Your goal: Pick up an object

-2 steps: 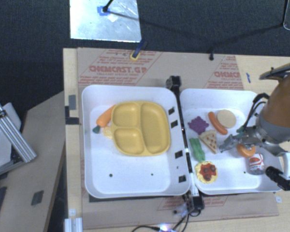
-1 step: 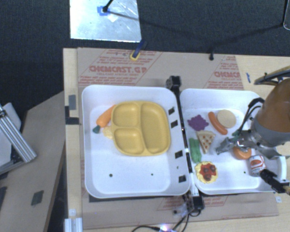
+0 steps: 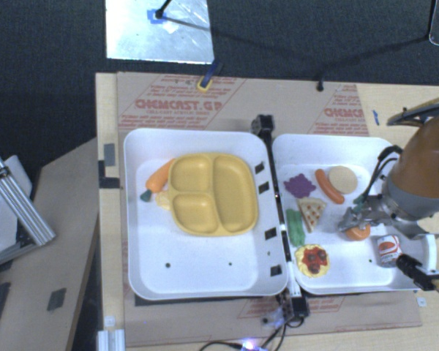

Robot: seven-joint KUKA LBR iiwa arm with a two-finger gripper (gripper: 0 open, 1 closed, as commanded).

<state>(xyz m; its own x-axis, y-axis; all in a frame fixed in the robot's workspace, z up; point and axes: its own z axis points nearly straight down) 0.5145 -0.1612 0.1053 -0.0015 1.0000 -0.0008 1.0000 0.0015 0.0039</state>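
Note:
My gripper (image 3: 353,224) reaches in from the right and hangs low in the right bin (image 3: 293,148), right over a small orange piece (image 3: 358,232) that peeks out beneath it. Around it lie toy foods: a red sausage (image 3: 329,185), a tan round bun (image 3: 343,177), a purple grape bunch (image 3: 300,186), a pizza wedge (image 3: 312,213), a green strip (image 3: 295,227), a small round pizza (image 3: 312,260) and a red-and-white can (image 3: 387,249).
The left bin (image 3: 143,269) holds a yellow divided plate (image 3: 208,194) with a carrot (image 3: 159,176) against its left edge. Black clips run along the divider between the bins. A silver sheet (image 3: 159,19) lies beyond the bench.

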